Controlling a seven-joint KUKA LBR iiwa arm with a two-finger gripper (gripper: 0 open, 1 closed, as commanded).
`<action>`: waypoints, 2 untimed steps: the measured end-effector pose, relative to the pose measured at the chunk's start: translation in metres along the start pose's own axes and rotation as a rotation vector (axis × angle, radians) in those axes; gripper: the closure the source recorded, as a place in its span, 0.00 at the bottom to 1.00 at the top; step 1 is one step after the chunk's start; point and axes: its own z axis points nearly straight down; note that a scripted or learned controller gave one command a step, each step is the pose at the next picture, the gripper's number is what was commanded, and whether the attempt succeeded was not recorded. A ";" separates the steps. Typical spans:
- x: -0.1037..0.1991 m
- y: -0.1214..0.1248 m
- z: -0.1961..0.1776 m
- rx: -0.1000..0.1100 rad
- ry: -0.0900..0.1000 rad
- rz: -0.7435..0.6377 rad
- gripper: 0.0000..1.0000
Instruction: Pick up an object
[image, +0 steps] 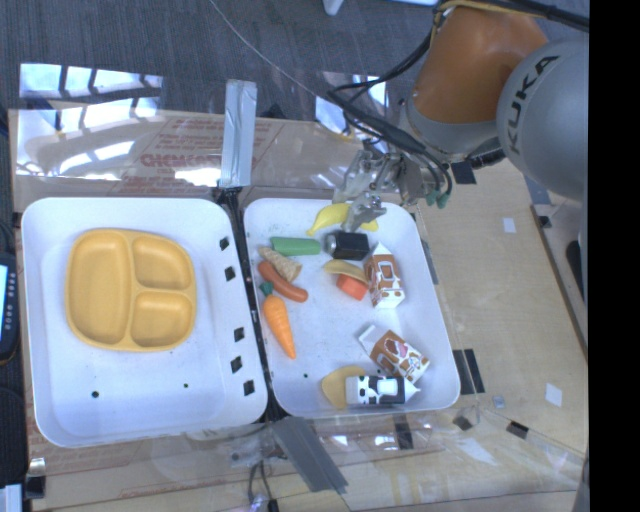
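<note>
My gripper (364, 205) hangs over the far edge of the right bin (440, 330), just above a yellow banana (331, 216) and a small black cylinder (350, 243). The bin also holds a green piece (295, 245), a sausage (285, 287), a carrot (280, 324), a yellow-orange wedge (346, 271) beside a red piece (352, 288), two brown-and-white cartons (385, 281) (399, 356), a cow-patterned carton (381, 391) and a yellow chunk (338, 381). I see nothing gripped.
The left bin (40, 390) holds a yellow divided plate (130, 288). A grey tape strip (237, 130) runs up the cardboard behind the bins. Cables (400, 160) trail around the wrist. Bare bin floor lies between the carrot and the cartons.
</note>
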 end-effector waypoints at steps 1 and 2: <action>0.010 -0.026 0.033 -0.001 0.008 0.009 1.00; 0.016 -0.054 0.064 -0.002 0.008 -0.129 1.00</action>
